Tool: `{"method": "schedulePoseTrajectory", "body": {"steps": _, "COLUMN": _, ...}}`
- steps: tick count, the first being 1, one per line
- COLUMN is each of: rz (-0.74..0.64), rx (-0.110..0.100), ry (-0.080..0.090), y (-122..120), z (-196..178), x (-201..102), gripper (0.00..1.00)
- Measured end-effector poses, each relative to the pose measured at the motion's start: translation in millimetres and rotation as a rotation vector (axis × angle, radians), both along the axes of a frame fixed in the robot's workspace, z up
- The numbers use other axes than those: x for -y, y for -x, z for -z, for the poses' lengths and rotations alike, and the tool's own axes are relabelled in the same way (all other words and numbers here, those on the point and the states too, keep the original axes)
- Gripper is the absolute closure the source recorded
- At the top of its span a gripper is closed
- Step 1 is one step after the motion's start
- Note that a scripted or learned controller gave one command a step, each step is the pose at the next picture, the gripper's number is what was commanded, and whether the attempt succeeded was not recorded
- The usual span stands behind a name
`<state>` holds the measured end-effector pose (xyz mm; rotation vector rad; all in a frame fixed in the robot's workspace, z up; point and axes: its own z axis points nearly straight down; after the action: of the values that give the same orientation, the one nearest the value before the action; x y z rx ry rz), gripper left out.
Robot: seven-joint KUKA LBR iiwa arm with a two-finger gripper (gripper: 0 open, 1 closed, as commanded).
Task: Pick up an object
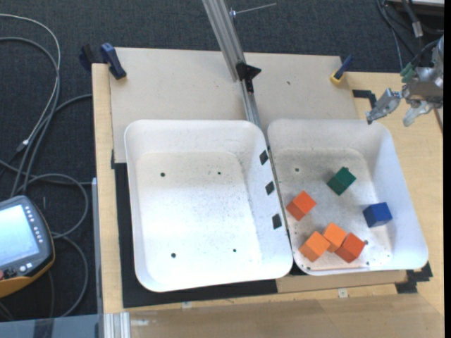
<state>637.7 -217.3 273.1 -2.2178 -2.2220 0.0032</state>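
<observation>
Nearest to us, at the six o'clock end of the right bin (402, 189), we see a red block (351, 248) touching an orange block (335, 235), with another orange block (315, 246) just beside them toward nine o'clock; a third orange block (302, 205) lies a little farther up, near the divider between the bins; a blue block (378, 214) sits toward three o'clock, close to the bin's right wall; a green block (342, 180) rests farther still, near the middle of that bin, apart from the others; the left bin (141, 146) lies at nine o'clock beside it, speckled with dark marks; beyond the right bin's far corner, at about two o'clock, the gripper (394, 110) hangs over the bench (176, 83), outside the bin and well apart from every block; its two fingers stand spread wide with nothing between them; a metal rail (222, 27) runs up from the divider toward twelve o'clock.
</observation>
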Motion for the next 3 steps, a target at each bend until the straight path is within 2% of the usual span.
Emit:
{"method": "schedulePoseTrajectory", "body": {"steps": 1, "rz": 0.0, "rx": -0.007, "ry": -0.004, "y": -12.9, "z": 141.4, "x": -31.6, "gripper": 0.0}}
{"method": "schedulePoseTrajectory", "body": {"steps": 2, "rz": 0.001, "rx": -0.004, "ry": -0.003, "y": 26.2, "z": 165.1, "x": -54.9, "gripper": 0.0}}
{"method": "schedulePoseTrajectory", "body": {"steps": 3, "rz": 0.003, "rx": 0.001, "ry": 0.0, "y": 57.7, "z": 172.7, "x": -47.9, "gripper": 0.0}}
